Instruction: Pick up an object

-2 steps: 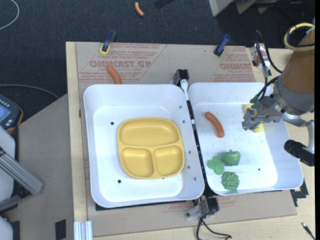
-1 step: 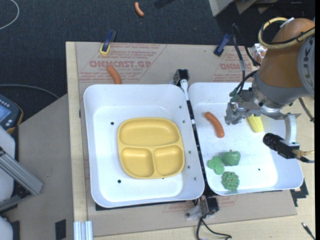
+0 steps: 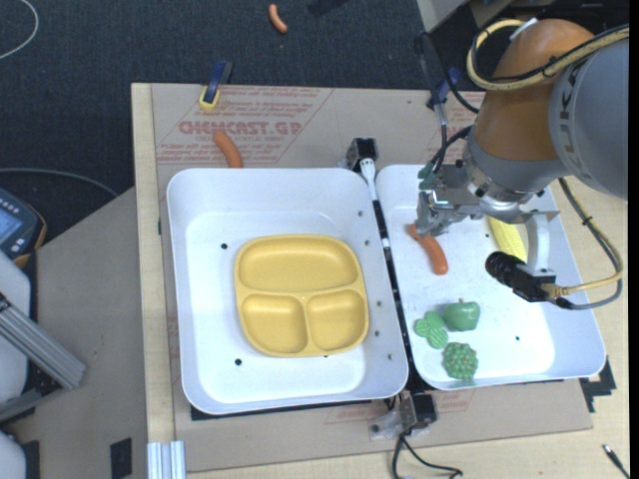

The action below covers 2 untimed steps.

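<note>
My gripper (image 3: 431, 222) hangs low over the upper left part of the right bin (image 3: 559, 362), right above the top end of an orange carrot (image 3: 432, 250) that lies on the bin floor. A yellow corn cob (image 3: 507, 236) lies just right of the gripper, partly hidden under the arm. Nearer the front edge lie a green pepper (image 3: 460, 315), a green leafy piece (image 3: 431, 329) and a green broccoli-like cluster (image 3: 459, 360). Nothing shows clearly between the fingers.
The left bin (image 3: 200, 218) holds a yellow three-compartment plate (image 3: 300, 295). A black sensor with a cable (image 3: 514, 272) juts over the right bin. On the cardboard behind the bins lie an orange sausage (image 3: 229, 149) and a clamp (image 3: 212, 88).
</note>
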Each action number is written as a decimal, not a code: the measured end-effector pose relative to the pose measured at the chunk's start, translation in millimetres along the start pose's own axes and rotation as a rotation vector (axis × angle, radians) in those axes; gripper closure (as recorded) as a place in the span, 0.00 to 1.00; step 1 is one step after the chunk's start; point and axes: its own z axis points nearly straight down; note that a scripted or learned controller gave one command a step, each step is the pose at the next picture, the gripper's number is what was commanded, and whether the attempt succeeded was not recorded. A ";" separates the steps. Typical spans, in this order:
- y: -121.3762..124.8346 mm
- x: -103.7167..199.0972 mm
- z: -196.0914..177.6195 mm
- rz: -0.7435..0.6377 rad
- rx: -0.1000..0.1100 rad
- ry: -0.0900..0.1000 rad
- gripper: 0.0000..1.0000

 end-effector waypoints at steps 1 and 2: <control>32.1 43.3 7.1 -0.001 0.000 0.001 1.00; 56.8 85.1 -14.9 0.000 -0.002 0.001 1.00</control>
